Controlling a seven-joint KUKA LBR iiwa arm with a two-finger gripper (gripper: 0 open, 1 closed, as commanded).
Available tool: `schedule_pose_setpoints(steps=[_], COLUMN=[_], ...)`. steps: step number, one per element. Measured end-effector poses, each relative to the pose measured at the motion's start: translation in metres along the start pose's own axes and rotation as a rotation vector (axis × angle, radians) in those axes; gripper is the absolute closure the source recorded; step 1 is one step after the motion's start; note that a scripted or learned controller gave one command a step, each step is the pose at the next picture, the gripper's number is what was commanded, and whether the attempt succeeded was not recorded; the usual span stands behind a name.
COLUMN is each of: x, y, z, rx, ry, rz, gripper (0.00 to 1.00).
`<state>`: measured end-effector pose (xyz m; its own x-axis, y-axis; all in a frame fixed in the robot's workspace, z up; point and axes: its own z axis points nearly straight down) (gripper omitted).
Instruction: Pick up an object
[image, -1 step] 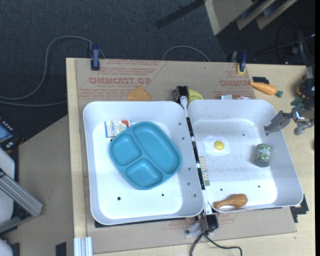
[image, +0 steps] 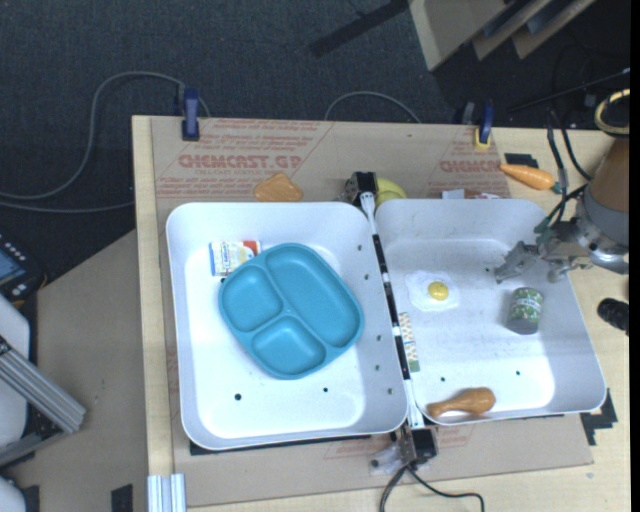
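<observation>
My gripper (image: 540, 267) hangs over the back right part of the right bin (image: 470, 230), its fingers spread open with nothing between them. Just in front of it a small green-grey can (image: 523, 309) stands on the bin floor, apart from the fingers. A toy fried egg (image: 436, 292) lies to the left of the can. An orange-brown bread-like piece (image: 462, 403) rests at the bin's front edge. In the left bin (image: 200, 400) lie a blue divided plate (image: 290, 309) and a small white carton (image: 231, 255).
On the bench behind the bins lie an orange lump (image: 277, 187), a yellow-green fruit (image: 389, 190) and a toy carrot (image: 527, 177). Blue clamps (image: 190, 112) grip the bench's back edge. A raised divider (image: 392, 310) separates the two bins.
</observation>
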<state>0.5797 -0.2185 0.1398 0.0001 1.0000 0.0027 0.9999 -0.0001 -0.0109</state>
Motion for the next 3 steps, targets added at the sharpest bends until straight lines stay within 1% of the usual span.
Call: schedule_pose_setpoints(steps=[1,2,3], x=[0.011,0.009,0.009], y=[-0.025,-0.022,-0.022], z=[0.054,0.040,0.040], rx=[-0.002,-0.013,-0.012], ry=[0.001,-0.004,-0.003], rz=[0.001,0.001,0.001], gripper=[0.00,1.00,0.00])
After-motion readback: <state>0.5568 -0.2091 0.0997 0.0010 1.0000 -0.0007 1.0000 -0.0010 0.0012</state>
